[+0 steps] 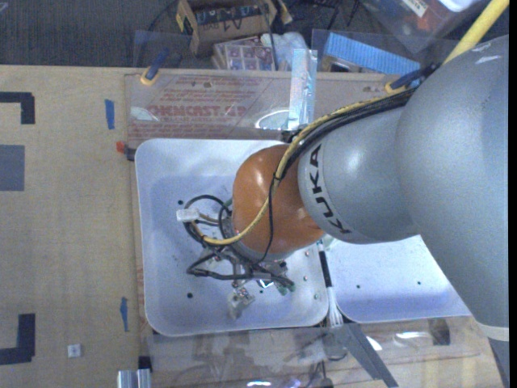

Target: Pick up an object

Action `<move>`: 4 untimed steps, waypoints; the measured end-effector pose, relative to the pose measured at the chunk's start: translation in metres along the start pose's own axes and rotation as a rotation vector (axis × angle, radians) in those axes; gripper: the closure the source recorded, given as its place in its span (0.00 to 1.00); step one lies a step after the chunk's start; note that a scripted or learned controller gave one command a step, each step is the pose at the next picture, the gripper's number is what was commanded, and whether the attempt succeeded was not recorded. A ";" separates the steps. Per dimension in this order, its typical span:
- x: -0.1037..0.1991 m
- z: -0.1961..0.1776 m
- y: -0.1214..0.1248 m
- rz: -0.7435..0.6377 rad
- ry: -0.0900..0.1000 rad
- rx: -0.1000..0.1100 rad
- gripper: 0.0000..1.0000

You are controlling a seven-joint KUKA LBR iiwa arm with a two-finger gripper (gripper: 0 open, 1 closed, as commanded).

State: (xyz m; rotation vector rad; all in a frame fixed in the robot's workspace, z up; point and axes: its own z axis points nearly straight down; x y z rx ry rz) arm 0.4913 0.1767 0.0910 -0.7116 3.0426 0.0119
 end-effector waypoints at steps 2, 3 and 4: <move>-0.012 0.001 -0.024 0.581 0.006 0.001 0.00; -0.089 0.002 0.012 0.584 -0.001 0.006 0.00; -0.170 0.004 -0.028 0.512 0.003 0.006 0.00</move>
